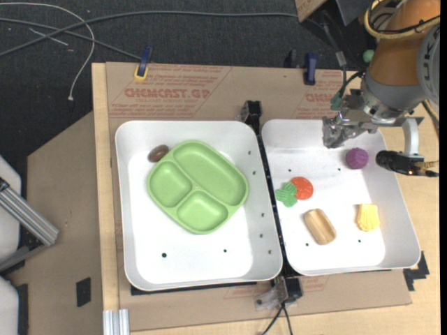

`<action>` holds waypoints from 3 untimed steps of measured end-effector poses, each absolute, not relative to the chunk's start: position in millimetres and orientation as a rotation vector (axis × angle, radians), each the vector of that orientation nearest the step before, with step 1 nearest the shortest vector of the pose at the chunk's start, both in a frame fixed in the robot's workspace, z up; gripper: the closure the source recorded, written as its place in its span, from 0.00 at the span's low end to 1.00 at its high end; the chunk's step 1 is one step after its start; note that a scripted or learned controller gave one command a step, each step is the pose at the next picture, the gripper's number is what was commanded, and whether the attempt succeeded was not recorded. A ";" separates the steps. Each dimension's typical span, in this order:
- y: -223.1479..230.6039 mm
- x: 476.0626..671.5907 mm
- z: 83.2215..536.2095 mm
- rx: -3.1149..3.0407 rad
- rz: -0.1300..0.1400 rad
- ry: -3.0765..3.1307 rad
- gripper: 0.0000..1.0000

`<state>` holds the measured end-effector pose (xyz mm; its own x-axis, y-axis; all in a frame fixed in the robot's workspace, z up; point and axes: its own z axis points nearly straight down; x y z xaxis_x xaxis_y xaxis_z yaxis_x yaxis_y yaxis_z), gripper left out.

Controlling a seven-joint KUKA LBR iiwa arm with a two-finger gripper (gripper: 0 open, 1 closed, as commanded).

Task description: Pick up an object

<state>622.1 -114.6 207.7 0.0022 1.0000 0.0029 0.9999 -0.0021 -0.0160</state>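
Camera view: four toys, one tray [198,185].

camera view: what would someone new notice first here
Probably the bright green divided plate, lying tilted in the left bin with a small brown object at its upper left edge. Next, the arm's claw over the right bin's far edge, near a purple ball, with a red-and-green toy, a tan piece and a yellow piece scattered below.
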 end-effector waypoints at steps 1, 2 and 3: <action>-114.4 625.0 216.1 -2.220 0.000 -2.221 0.00; -114.5 625.8 174.3 -2.218 0.005 -2.218 0.00; -115.5 625.2 132.6 -2.219 0.004 -2.218 0.00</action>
